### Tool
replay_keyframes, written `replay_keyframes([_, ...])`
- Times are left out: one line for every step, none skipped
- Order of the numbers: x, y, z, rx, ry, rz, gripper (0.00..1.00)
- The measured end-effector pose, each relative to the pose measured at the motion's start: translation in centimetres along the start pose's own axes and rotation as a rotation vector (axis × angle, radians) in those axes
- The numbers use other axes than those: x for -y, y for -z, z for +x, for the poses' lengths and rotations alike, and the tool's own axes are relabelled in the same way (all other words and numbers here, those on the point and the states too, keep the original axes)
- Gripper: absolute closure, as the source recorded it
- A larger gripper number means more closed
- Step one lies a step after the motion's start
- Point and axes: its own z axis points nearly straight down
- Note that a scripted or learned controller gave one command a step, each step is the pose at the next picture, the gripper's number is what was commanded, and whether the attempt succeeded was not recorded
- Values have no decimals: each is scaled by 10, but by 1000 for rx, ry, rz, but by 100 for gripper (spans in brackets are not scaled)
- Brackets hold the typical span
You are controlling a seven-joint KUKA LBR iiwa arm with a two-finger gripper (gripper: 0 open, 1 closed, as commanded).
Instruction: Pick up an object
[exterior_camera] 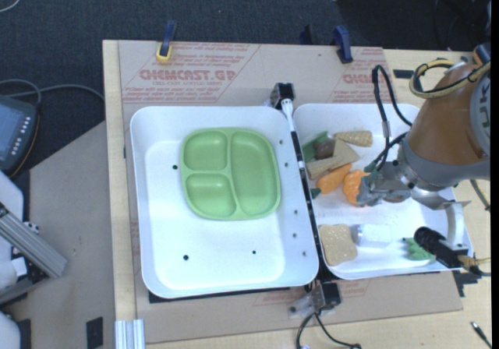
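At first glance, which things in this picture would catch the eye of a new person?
First the green divided plate, lying alone in the left bin. Next the arm with its orange band, reaching from the right over the right bin, down among an orange piece, crackers and green bits.

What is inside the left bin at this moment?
The left bin holds one thing: a green divided plate with three compartments, lying flat toward the far side, nothing visible on it. Whatever lies under the plate is covered.
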Motion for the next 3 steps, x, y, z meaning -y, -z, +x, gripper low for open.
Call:
replay_keyframes([-5, 41, -4, 1, -1, 0, 100])
replay_keyframes([-7, 77, -4, 0, 0, 1, 100])
replay_keyframes([-10, 65, 46, -4, 3, 9, 100])
